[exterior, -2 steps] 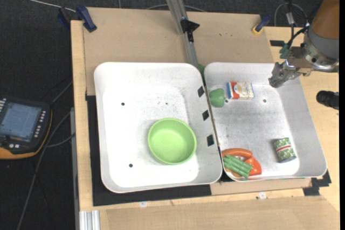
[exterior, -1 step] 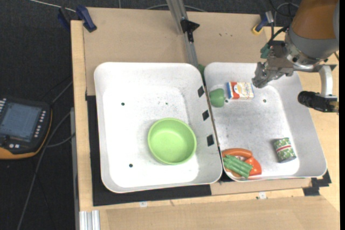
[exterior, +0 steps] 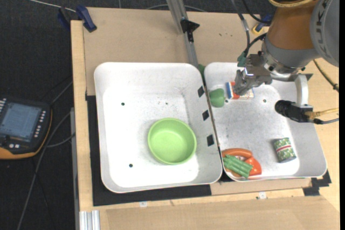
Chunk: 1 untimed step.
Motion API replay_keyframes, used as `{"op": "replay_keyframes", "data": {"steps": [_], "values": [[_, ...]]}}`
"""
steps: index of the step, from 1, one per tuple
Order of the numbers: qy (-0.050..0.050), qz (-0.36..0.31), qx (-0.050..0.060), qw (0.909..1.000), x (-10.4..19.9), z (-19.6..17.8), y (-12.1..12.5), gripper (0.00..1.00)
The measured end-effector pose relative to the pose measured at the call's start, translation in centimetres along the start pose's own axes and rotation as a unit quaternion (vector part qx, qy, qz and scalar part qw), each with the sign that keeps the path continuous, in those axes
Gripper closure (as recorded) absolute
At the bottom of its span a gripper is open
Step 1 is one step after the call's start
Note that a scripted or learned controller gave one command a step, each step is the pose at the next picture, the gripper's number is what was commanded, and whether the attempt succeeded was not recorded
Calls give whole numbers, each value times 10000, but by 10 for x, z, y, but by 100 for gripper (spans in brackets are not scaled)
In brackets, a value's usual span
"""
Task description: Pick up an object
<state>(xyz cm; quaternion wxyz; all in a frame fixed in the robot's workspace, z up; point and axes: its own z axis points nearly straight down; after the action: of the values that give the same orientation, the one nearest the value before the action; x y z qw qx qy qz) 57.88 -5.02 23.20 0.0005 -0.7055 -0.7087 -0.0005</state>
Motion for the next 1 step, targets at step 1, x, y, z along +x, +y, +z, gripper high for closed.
{"op": "replay_keyframes", "data": {"steps": [1], "values": [[-1,1,-1,10000,52,6,-20,100]]}}
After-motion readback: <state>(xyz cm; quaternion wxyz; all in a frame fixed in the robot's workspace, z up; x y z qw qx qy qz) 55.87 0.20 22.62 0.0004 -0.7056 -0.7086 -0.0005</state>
